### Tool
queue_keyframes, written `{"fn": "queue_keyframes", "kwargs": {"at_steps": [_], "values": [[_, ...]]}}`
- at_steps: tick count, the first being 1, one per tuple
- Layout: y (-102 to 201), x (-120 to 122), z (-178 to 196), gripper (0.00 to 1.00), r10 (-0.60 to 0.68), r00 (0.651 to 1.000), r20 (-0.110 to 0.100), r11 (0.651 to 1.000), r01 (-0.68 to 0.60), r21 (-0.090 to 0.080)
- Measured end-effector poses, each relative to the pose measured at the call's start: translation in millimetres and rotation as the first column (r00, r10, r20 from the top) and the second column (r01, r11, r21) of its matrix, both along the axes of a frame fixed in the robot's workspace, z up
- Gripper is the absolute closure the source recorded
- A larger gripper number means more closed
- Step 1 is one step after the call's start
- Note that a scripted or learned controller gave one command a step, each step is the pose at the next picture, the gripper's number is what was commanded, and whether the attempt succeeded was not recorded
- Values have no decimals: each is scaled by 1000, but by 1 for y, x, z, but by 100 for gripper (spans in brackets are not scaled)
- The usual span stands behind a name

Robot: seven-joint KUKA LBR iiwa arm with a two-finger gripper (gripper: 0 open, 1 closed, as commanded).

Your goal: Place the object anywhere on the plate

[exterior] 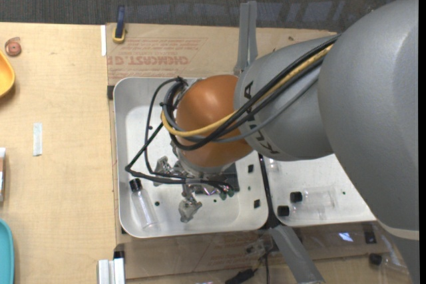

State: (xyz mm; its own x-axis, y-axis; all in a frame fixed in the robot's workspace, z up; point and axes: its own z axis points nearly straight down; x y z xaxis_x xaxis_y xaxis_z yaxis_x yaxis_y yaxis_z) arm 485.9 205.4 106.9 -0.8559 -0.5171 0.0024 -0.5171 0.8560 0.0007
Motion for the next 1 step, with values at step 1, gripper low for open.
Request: {"fn": "queue_keyframes", "kwargs": {"at_steps": [1], "values": [[23,83,-15,0,358,934,6,934,-358,3]]}}
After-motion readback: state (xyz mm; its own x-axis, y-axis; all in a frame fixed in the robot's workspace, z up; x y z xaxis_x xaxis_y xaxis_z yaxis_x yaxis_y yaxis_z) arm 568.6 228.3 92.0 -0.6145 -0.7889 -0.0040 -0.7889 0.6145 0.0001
